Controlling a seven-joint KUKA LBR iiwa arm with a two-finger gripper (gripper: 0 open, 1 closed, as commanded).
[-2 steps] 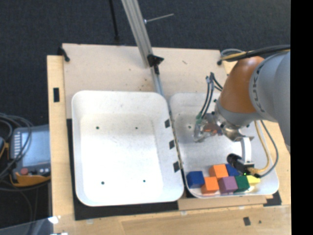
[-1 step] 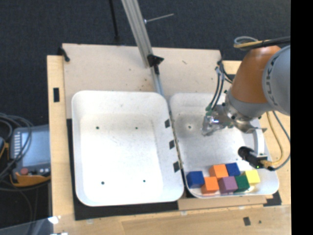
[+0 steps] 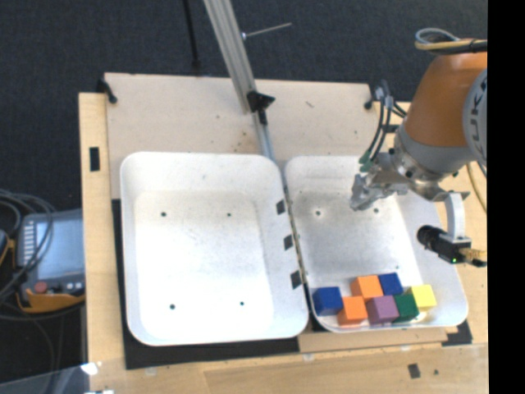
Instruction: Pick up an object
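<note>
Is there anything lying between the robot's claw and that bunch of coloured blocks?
No. In the camera view, bare speckled floor of the right white bin separates the gripper from the cluster of coloured cube blocks.

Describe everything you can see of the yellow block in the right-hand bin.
The yellow block is a small, plain cube, looking like painted wood or plastic. It sits flat near the right bin's lower right corner, at the right end of the block cluster, touching the green block beside it. The end effector is well away from it.
</note>
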